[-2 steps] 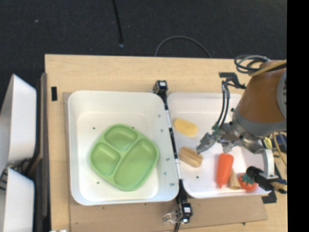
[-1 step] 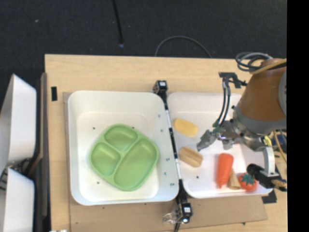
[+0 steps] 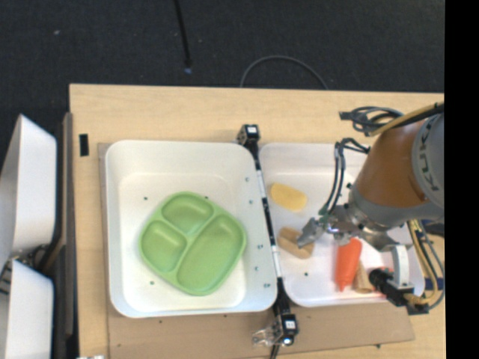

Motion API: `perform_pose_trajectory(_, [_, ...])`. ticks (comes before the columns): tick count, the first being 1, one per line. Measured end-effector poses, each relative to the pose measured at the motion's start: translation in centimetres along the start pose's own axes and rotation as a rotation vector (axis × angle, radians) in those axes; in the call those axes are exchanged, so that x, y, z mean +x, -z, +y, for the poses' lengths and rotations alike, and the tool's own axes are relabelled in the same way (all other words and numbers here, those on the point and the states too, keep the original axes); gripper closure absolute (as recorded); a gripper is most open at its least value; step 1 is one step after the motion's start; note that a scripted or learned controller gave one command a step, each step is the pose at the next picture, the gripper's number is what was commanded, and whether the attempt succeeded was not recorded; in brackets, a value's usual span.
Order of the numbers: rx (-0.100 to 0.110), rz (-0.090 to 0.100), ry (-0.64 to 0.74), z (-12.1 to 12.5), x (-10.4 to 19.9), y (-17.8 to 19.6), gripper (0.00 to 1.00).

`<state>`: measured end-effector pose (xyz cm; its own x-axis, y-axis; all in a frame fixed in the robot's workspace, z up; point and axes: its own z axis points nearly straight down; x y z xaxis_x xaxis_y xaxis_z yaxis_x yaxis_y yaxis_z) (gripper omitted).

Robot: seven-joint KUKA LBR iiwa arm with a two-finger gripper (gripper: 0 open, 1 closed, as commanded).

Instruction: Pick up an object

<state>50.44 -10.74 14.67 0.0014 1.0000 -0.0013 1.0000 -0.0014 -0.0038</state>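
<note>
Nearest the camera, at the bench's [image 3: 90,111] front edge, sits a small black-and-metal clamp fitting [image 3: 281,327] at the seam between the two bins. A matching fitting [image 3: 248,134] sits at the far end of the same seam.

Left bin [image 3: 123,163]: contains one green divided plate [image 3: 193,242] with three compartments, lying flat towards the front of the bin and slightly turned.

Right bin [image 3: 299,155]: contains a pale yellow rounded object [image 3: 288,197] near the dividing wall, towards the middle of the bin. In front of it lies a tan wooden block [image 3: 295,244], also close to the dividing wall. An orange carrot-shaped object [image 3: 347,265] lies to the right of the block, pointing towards the front wall. A small tan piece [image 3: 364,281] rests just beside the carrot's lower end.

Arm: grey body with orange band [image 3: 393,167], reaching over the right bin from the right. The tool [image 3: 309,235] is low in the bin, its tip at the right edge of the tan wooden block. Whether its fingers are spread or pressed together cannot be told. Contact with the block cannot be confirmed.
</note>
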Motion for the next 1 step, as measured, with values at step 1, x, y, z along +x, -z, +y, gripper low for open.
perform_pose_trajectory(1, [0.000, 0.000, 0.000, -0.05, -0.14, -4.87, 0.00])
